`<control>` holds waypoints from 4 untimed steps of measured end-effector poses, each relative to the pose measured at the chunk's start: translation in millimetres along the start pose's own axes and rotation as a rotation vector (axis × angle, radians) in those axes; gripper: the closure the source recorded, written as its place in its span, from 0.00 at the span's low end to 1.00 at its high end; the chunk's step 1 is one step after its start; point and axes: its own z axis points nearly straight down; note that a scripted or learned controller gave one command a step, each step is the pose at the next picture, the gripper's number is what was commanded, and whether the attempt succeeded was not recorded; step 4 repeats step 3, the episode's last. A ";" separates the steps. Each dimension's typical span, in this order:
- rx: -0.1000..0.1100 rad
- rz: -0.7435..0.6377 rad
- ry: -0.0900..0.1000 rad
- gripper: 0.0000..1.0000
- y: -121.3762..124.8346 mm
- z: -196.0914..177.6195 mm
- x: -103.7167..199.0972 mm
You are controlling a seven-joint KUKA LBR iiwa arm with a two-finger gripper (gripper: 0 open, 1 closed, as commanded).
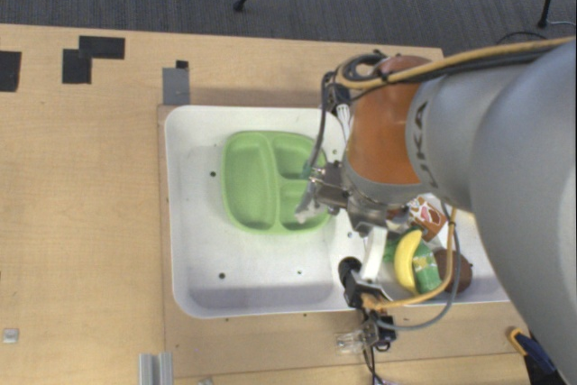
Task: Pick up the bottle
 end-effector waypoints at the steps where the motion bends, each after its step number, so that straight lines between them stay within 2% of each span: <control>1: -0.001 -0.006 0.001 1.00 0.9 -10.3 0.8; 2: 0.000 -0.106 -0.002 1.00 16.8 18.2 -65.7; 3: 0.001 0.095 -0.001 1.00 -2.5 13.8 5.1; 4: 0.001 0.095 -0.001 1.00 -2.5 13.8 5.1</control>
